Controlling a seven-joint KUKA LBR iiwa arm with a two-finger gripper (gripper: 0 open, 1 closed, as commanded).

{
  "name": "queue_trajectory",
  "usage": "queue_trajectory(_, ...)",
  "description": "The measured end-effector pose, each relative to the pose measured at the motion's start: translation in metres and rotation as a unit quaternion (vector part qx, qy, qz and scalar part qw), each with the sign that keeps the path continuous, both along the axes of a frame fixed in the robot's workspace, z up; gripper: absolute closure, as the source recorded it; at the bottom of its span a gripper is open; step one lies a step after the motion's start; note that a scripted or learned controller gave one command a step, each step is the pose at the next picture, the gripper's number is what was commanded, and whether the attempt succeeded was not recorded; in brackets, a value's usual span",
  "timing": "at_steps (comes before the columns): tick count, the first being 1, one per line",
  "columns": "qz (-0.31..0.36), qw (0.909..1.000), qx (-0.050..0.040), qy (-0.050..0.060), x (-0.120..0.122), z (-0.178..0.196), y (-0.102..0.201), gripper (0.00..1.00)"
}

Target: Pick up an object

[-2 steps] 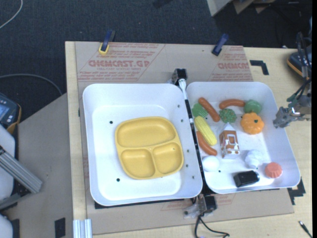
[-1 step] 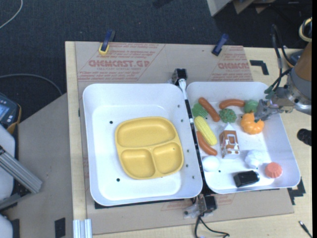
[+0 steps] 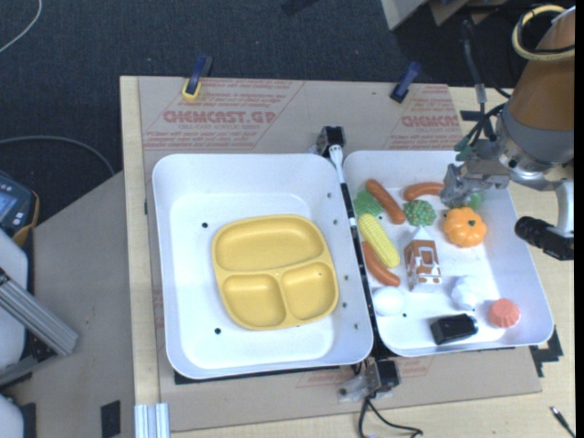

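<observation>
My gripper [image 3: 462, 188] hangs over the far part of the right bin [image 3: 534, 286], just above an orange pumpkin [image 3: 464, 227] and beside a small sausage [image 3: 422, 191]. Near it lie a broccoli floret [image 3: 420, 213], a longer sausage [image 3: 384, 201], a corn cob [image 3: 378, 239] and another sausage [image 3: 379, 263]. Further forward are a brown-and-white carton [image 3: 422, 263], a white egg [image 3: 387, 301], a pale round piece [image 3: 464, 291], a black block [image 3: 453, 328] and an orange-pink ball [image 3: 503, 313].
The left bin [image 3: 182, 199] holds a yellow three-compartment plate [image 3: 272, 270]. The grey and orange arm [image 3: 544, 89] comes in from the upper right. Clamps [image 3: 193, 78] sit on the cardboard's far edge.
</observation>
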State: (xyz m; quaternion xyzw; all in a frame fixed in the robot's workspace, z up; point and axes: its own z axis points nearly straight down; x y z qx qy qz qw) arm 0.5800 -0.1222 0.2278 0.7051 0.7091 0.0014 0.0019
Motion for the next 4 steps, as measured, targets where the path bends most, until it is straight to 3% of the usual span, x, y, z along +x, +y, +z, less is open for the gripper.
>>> queue_trajectory(2,-0.001,1.0,-0.0001,0.0,0.058,-0.003,0.075,1.0)
queue_trajectory(3,-0.001,1.0,0.0003,0.0,0.065,0.007,0.103,1.0)
queue_trajectory(4,-0.003,1.0,-0.0007,0.001,0.066,0.007,0.097,1.0)
